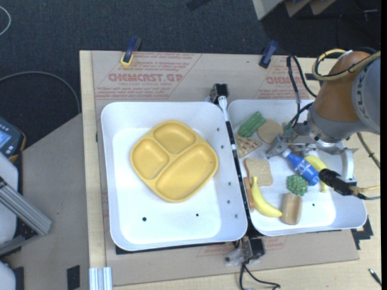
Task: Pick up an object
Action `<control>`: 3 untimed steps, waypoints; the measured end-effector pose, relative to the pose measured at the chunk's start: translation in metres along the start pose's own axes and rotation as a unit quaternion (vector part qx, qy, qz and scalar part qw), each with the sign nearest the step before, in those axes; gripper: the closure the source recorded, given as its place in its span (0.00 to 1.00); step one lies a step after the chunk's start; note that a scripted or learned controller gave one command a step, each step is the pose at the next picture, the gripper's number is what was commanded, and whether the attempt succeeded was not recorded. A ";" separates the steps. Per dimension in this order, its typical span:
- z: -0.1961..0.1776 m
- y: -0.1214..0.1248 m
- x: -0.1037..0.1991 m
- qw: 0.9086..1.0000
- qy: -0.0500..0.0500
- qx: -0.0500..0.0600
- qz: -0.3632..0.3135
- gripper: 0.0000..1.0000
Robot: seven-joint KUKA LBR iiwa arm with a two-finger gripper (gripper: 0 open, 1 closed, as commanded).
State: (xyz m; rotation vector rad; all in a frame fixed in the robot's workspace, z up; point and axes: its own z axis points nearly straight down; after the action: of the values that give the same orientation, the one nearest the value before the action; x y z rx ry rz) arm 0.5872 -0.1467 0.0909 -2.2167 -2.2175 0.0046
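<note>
Gripper (294, 151) low inside the right bin (347, 216), over the toy food. Fingers look spread part-way, one metal finger (277, 147) reaching left toward the cracker (269, 132); grip state not certain. Blue bottle (302, 167) lies just below the fingers, touching or nearly so, not seen clamped. Broccoli (297, 184) further below, banana (262, 199) down-left, bread slice (259, 170) left, green bean pod (251, 124) up-left. Yellow divided plate (174, 160) well left, in the left bin (121, 222).
</note>
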 end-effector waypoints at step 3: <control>-0.122 -0.001 -0.019 1.000 -0.002 -0.005 0.001 1.00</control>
State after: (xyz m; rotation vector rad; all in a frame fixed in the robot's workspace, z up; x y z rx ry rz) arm 0.5870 -0.1662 0.2124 -2.2253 -2.2235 -0.0021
